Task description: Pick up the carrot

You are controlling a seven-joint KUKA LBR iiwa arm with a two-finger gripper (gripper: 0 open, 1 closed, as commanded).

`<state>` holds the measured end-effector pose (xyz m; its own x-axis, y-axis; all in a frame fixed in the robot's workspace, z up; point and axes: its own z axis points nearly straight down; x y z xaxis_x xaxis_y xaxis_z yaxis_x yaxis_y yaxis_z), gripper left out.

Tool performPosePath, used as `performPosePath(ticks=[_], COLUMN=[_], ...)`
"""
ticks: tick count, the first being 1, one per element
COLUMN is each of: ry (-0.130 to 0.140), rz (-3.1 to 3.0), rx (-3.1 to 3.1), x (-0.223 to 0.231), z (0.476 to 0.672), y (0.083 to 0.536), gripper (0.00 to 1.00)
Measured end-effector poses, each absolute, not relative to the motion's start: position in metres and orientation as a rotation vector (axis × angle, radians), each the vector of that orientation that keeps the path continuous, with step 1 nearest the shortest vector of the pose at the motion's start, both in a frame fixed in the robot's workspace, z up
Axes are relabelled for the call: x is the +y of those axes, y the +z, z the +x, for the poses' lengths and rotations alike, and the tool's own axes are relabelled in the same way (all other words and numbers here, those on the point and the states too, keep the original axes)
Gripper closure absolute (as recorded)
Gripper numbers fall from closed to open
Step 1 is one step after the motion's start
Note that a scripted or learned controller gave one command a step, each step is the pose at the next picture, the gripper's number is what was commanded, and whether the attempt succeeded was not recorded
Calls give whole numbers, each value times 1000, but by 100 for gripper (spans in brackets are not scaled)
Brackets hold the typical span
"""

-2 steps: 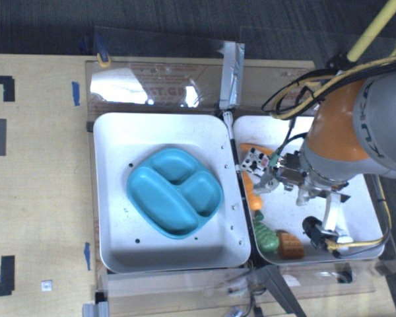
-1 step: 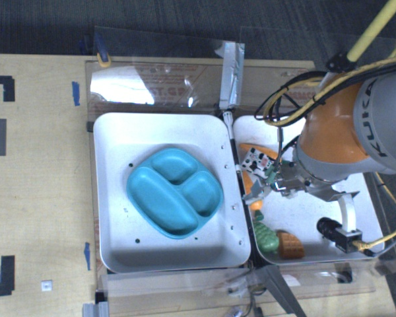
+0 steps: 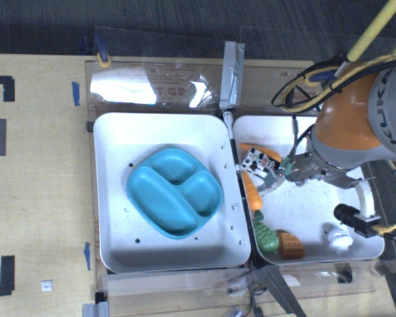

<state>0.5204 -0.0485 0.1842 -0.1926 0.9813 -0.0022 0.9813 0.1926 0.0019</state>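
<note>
The carrot (image 3: 253, 195) is orange with a green leafy top (image 3: 265, 238). It lies along the left wall of the right bin (image 3: 310, 203), pointing away from the front. My gripper (image 3: 265, 172) reaches in from the right and hangs low over the carrot's far end, close to the bin's left wall. Its tip hides that end of the carrot. I cannot see whether it touches the carrot.
A blue divided plate (image 3: 175, 190) lies in the left bin (image 3: 119, 144). In the right bin are an orange piece (image 3: 266, 152) behind the gripper, a brown waffle-like thing (image 3: 291, 244) by the front wall, and a small white thing (image 3: 340, 239) at front right.
</note>
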Motion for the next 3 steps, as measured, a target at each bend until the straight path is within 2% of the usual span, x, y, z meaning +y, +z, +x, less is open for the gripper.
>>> performPosePath(ticks=[1, 2, 3], ry=[-3, 2, 0], rz=[1784, 2238, 2325], rx=[2589, 2204, 2110], x=[-108, -49, -53], z=[478, 480, 479], y=[112, 184, 184], gripper=[0, 0, 0])
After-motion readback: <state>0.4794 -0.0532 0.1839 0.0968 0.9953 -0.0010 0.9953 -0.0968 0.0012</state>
